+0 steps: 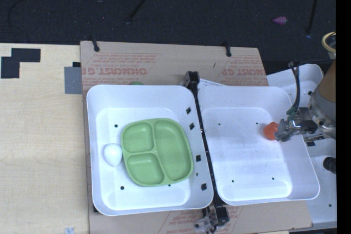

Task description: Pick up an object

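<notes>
An orange object point(270, 130), small and rounded, is lying on the floor of the right bin point(247, 183), close to that bin's right wall and about halfway along it. The gripper point(285, 131) is sitting just beside it on the right, its metal tip touching or nearly touching the orange object's edge; from this slanted angle it is not clear how the claw is set or whether it is closing on anything, so that cannot be told. Behind the gripper the grey arm point(323, 112) is reaching in over the bin's right rim, with a dark cable point(296, 87) looping up above the wrist. To the left, across a black divider point(200, 140) running between the two containers, the left bin point(109, 203) is holding a green sectioned plate point(156, 152) with three compartments, lying flat near the middle of its floor. A white egg-shaped object point(113, 154) is resting just beside the plate's left edge. Both bins are sitting on a sheet of brown cardboard point(164, 66) with red printing, which is lying on a pale wooden bench point(38, 145).
</notes>
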